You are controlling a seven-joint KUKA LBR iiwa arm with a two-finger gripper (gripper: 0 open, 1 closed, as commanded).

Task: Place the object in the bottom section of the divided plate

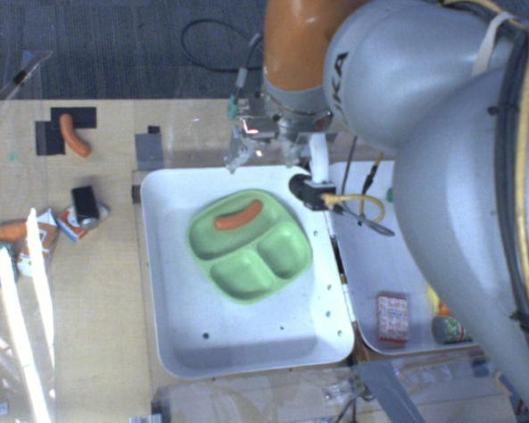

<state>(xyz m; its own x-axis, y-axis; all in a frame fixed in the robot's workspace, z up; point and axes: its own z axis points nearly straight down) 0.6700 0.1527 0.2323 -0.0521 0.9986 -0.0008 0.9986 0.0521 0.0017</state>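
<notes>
On wooden bench (93, 333) | white bin (178, 336) | green divided plate (249, 252) | hot dog (238, 219)

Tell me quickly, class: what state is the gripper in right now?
Gripper: above the far rim of the left bin, holding nothing visible; open or shut cannot be told. The sausage lies on the green divided plate.

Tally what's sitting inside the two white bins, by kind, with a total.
Green divided plate: 1
Orange hot dog, in the plate's large section: 1
Red-patterned packet, right bin: 1
Small round dark item, right bin, partly hidden by the arm: 1
Total: 4
</notes>
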